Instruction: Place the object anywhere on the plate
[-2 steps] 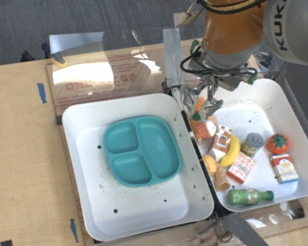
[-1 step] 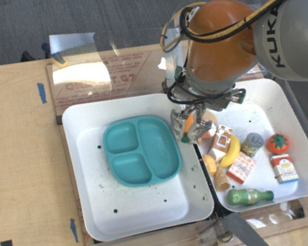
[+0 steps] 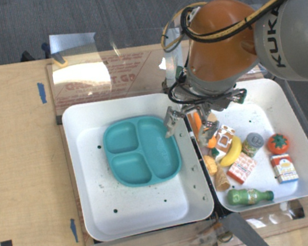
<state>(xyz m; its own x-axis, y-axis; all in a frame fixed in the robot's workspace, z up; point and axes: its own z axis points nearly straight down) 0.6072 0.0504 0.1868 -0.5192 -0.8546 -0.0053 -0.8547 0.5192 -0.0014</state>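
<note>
I see the plate, a teal dish with three compartments, lying flat in the left bin, toward its upper right. The object isn't singled out; candidates crowd the right bin's left half, among them a banana and a green bottle lying on its side.

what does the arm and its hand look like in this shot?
Grey KUKA arm with black KUKA lettering on the link, and a wide glossy orange band above the wrist. Yellow and black cables loop over the orange section. Below it, a dark hub with thin black wiring carries a small metallic hand.
</note>
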